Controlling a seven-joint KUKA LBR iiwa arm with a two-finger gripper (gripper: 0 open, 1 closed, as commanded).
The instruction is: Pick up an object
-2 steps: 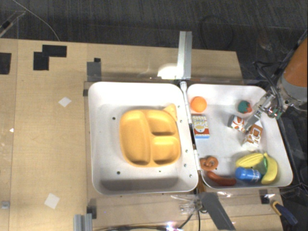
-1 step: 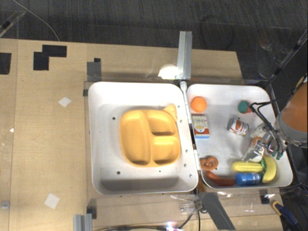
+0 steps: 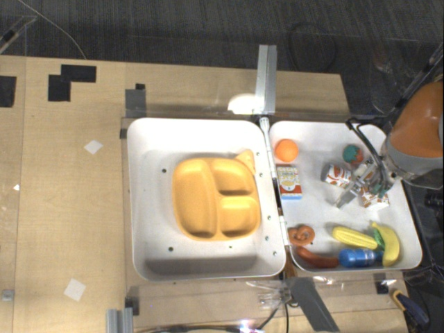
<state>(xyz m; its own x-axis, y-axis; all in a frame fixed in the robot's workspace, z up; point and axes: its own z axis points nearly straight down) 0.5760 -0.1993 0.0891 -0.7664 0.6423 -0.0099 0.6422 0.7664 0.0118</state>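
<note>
The right bin [image 3: 316,136] holds several small objects. An orange ball [image 3: 286,149] lies at its far left, with a small red and white carton [image 3: 288,181] just in front of it. A red and white can [image 3: 337,175] lies near the middle, and a green object [image 3: 352,153] sits behind it. My gripper [image 3: 357,191] hangs low over the bin's right half, right beside the can and next to a small red and white item [image 3: 377,200]. The grey wrist with its orange band [image 3: 416,127] comes in from the right.
Along the right bin's front lie a yellow corn cob [image 3: 354,237], a banana [image 3: 390,244], a blue object [image 3: 358,257], a red sausage [image 3: 318,259] and a brown ring [image 3: 301,235]. The left bin [image 3: 149,186] holds a yellow divided tray [image 3: 214,196]. A metal post [image 3: 266,78] stands behind the bins.
</note>
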